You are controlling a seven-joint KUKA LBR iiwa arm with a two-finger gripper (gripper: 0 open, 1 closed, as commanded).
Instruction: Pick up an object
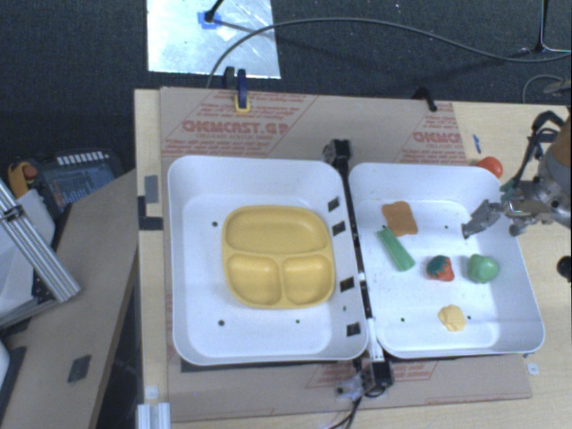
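Five small toy-food pieces, loose on the floor of the right-hand shallow white bin [509, 329] and apart from one another: a flat orange-brown toast-like slab [399, 218] toward the far side, a long green pod-shaped stick [394, 248] just below it, a small red-and-green lump [438, 268] near the middle, a rounded green ball-like piece [483, 268] to its right, and a pale yellow crumpled piece [452, 317] nearest the front wall. Any of these a fair candidate for picking; no telling which one is meant. Spread out probably to leave room around each for a grasp from above.

Two-finger gripper [487, 214] over the right bin's far right part, closest to the rounded green piece and above it, nothing between the fingers. One dark finger [475, 222] slanting down to the left; whether spread or pressed together, impossible to tell from this angle. Grey arm reaching in from the right edge, apparently poised rather than grasping; task judged not yet done.

Left-hand shallow white bin [188, 239] holding only a yellow plastic divided tray [278, 256] with three compartments, all bare, lying flat near the middle. Bins side by side, joined by dark clips along the shared edge, on a brown printed cardboard sheet [268, 123]. A small red-orange ball [490, 164] outside the right bin, just beyond its far right corner.
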